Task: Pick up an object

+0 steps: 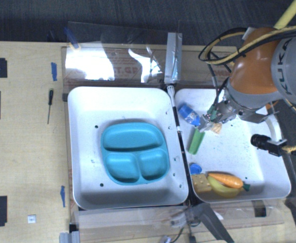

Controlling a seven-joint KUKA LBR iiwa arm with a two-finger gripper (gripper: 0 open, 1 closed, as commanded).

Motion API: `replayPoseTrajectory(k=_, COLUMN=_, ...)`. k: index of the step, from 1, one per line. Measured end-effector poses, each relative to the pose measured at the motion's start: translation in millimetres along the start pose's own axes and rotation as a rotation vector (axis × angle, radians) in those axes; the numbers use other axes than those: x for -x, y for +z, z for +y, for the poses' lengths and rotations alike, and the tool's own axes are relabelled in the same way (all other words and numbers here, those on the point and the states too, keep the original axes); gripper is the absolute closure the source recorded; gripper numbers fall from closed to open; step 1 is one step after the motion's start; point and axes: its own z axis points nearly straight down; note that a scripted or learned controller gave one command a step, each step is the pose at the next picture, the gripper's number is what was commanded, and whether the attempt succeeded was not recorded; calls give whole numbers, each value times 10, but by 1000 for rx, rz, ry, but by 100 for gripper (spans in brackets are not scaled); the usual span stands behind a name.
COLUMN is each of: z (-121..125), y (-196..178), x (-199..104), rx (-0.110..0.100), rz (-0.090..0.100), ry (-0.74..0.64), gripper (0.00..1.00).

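Reaching in from the right, the grey arm with its orange band (256,67) hangs over the right-hand shallow white plastic bin (269,163), and its two-finger gripper (214,116) sits low near that bin's upper left part. Whether the gripper is parted or closed cannot be told, since its tip is small and cluttered with cables. Just left of the gripper lies a small blue crumpled wrapper-like object (189,114), close to the bin's left wall. Directly below the gripper tip is a green cylindrical stick (195,142), matte and lying tilted, its upper end just beside the tip. A small pale tan scrap (217,128) rests just beneath the gripper, too small to identify.

Well apart from the gripper, along the bin's lower edge, lie a smooth orange carrot-shaped toy with a green end (227,179), a yellow banana-shaped piece (219,188) touching it underneath, a beige block (200,183) beside them, and a small blue rounded bit (195,169) above the block.

The left-hand white bin (82,135) holds a glossy turquoise plastic tray with three compartments (135,152), lying flat near its centre.
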Motion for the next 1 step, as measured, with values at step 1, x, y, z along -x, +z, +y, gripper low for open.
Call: replayPoseTrajectory(k=1, z=-395, y=414, x=436, rx=-2, rz=0, ry=-56, gripper=100)
